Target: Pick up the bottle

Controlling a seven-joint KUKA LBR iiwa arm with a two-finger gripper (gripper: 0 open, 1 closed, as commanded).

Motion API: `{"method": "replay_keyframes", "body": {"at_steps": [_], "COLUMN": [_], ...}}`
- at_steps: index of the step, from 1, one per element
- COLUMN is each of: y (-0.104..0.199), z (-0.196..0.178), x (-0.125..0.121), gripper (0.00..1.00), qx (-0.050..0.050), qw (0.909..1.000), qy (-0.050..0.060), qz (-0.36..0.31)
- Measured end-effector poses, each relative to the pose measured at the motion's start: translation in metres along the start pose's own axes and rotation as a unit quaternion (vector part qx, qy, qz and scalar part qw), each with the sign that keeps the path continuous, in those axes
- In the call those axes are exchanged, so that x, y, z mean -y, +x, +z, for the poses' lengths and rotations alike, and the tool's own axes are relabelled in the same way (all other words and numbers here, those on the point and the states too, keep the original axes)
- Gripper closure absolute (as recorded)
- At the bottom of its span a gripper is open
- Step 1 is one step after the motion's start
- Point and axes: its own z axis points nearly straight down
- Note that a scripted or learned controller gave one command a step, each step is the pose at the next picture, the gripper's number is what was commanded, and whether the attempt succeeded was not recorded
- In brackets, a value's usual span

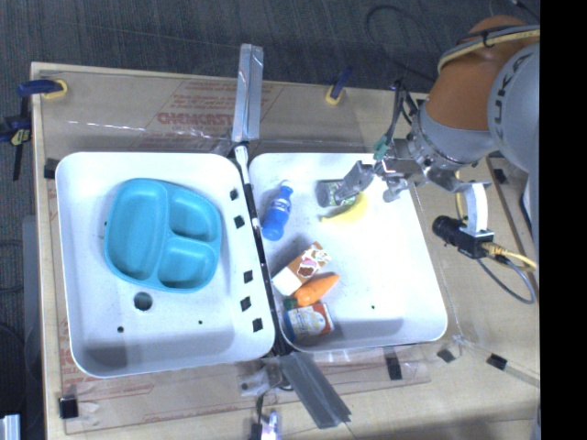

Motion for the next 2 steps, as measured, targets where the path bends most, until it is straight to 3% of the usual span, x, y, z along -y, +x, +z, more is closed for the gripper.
{"method": "replay_keyframes", "body": {"at_steps": [1, 2], "y": [0.012, 0.055], "z": [0.16, 0.165], "x": [-0.027, -0.074], "gripper": [0.0, 0.0], "qx": [0.003, 0.001], "qw": [0.992, 0.9957], "qy": [-0.005, 0.004], "qz": [-0.126, -0.092]}}
